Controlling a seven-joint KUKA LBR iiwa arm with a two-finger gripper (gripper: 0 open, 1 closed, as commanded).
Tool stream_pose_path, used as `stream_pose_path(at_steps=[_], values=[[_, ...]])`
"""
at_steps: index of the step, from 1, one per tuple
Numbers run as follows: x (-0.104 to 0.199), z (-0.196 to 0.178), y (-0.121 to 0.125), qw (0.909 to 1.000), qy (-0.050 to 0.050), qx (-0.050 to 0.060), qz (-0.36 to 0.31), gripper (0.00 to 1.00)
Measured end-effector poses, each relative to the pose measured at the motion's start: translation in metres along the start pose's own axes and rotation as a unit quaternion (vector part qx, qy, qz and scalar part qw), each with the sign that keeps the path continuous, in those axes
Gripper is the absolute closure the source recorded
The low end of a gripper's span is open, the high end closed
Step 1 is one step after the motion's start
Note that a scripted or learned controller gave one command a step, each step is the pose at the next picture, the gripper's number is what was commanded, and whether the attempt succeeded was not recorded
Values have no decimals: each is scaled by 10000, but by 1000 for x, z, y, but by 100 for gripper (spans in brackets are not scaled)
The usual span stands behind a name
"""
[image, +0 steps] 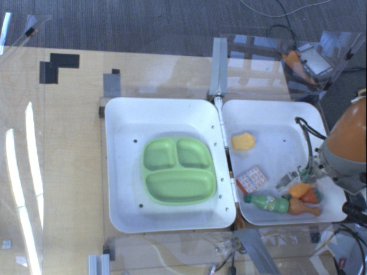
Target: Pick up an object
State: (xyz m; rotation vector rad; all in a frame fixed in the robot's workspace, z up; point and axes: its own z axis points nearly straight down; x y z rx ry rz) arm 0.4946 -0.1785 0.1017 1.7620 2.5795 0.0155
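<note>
The gripper point(293, 180) is hanging low in the right bin point(269, 116) over an orange toy point(302, 191) (beside a green bottle point(268, 203)).

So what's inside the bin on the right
The right bin holds a yellow toy, a checkered packet, a green bottle and orange toy food. The gripper hangs over that pile, hiding whatever is beneath it.

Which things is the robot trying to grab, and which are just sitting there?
For the job:
the hand, low in the right bin
orange toy beside it
green bottle
checkered packet
yellow toy
brown toy

Just lying about:
green divided plate in the left bin
black patches on the bench
cables on the floor
</note>
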Motion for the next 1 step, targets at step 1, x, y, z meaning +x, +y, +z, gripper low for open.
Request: stream_pose_path(at_steps=[1], values=[[3, 12, -3, 10000, 2, 31, -95, 0]])
